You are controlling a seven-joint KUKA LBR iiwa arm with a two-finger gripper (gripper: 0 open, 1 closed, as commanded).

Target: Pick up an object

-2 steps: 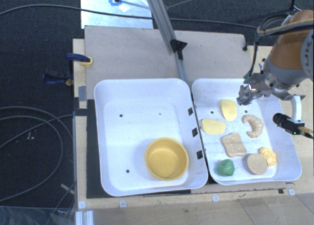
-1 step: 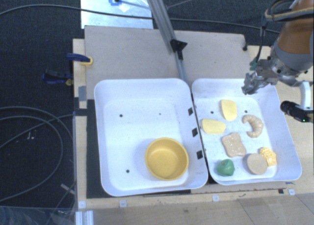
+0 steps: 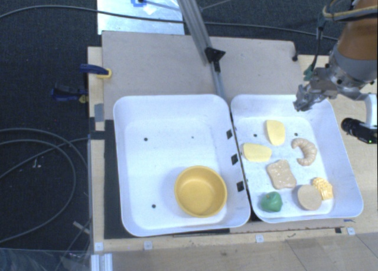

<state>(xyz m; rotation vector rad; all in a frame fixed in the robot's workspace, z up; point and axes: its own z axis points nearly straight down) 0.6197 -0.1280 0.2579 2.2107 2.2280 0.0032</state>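
Observation:
My gripper [image 3: 303,102] hangs over the far right corner of the right bin [image 3: 339,146], above and apart from everything in it. Below it lie two pale yellow slices, one [image 3: 274,131] toward the back and one [image 3: 257,152] by the left wall. A tan croissant [image 3: 305,150] rests to the right of them. Nearer the front are a beige cracker [image 3: 281,174], a green round piece [image 3: 271,201], a tan disc [image 3: 309,197] and a small yellow corn piece [image 3: 323,188].
The left bin [image 3: 153,128] holds a yellow bowl [image 3: 200,190] near its front right. A slanted metal pole [image 3: 195,16] crosses the brown board behind the bins. Blue clamps [image 3: 77,84] sit at the bench's left edge.

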